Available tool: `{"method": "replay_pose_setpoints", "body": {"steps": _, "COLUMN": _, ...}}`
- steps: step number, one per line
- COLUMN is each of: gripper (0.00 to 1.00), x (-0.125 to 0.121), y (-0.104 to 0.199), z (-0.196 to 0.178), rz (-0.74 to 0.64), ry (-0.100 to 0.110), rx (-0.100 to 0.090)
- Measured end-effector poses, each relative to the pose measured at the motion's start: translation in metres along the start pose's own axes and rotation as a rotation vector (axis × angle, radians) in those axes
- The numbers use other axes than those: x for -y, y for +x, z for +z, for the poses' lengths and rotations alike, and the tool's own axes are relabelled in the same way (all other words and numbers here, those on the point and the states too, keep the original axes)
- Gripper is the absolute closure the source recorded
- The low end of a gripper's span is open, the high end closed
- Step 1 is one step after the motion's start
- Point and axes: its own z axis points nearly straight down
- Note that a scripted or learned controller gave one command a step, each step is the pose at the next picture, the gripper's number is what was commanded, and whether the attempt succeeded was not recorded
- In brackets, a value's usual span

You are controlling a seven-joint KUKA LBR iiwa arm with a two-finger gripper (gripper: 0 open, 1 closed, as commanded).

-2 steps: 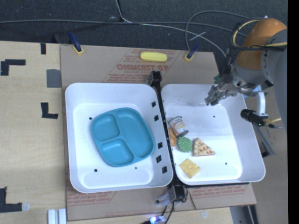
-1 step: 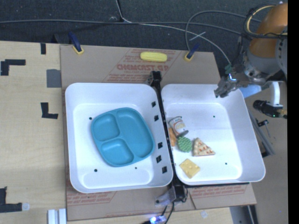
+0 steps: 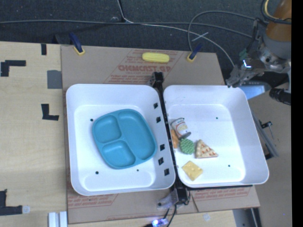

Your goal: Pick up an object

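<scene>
Hand (image 3: 235,81) hovers beside right bin's (image 3: 253,141) far right corner.

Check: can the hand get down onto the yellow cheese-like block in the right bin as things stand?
Probably yes. The yellow cheese-like block lies by itself near the right white bin's front edge, apart from the pizza-slice piece, with nothing above it. The hand sits beyond the bin's far right corner.

Two bins side by side on the surface (image 3: 28,126). In the left bin (image 3: 78,100), a divided plate (image 3: 124,138). In the right bin (image 3: 236,141), near its left wall: can (image 3: 180,126), pizza slice (image 3: 205,150), cracker (image 3: 192,170). Behind both bins, a banana (image 3: 155,57).
</scene>
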Motion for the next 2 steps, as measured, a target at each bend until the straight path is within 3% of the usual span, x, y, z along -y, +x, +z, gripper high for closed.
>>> {"method": "replay_pose_setpoints", "body": {"steps": 2, "gripper": 1.00, "x": 0.046, "y": 0.097, "z": -0.001, "rz": -0.004, "ry": 0.008, "rx": -0.003}}
